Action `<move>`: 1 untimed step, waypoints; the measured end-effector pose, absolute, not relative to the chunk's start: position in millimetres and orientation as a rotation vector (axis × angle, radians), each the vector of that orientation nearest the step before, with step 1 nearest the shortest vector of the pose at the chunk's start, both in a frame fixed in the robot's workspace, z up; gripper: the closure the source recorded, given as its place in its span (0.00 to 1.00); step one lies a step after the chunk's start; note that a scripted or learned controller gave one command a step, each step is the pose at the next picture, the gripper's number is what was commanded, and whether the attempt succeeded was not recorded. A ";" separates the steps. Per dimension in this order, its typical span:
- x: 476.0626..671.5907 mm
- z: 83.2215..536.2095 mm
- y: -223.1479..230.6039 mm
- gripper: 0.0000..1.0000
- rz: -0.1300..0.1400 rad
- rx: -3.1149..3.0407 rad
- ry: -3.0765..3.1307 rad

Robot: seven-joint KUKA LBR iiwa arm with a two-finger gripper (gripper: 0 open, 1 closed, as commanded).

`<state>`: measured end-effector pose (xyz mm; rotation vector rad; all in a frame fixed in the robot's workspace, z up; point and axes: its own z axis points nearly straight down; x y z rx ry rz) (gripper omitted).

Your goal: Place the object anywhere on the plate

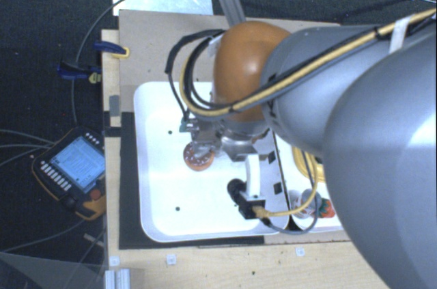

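Nearest the camera, the grey arm (355,130) covers much of the white bin (153,164). Below its wrist, the gripper (201,144) hangs over a small round brownish object (198,158) lying on that bin's floor; its state I cannot tell. This object seems light and stiff, best taken across its rim.

Dark carpet floor (41,1) with loose cables (89,42); handheld pendant (74,168) lying off the bench's (136,28) left edge, screen lit.

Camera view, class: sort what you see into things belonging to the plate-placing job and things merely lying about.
Job:
- claw
- round brownish object under it
- left white bin

Lying about:
- handheld control pendant
- blue clamp
- loose cables
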<state>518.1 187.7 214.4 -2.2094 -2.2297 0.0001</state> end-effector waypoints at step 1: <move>518.8 215.6 184.8 0.00 0.000 -2.217 -2.225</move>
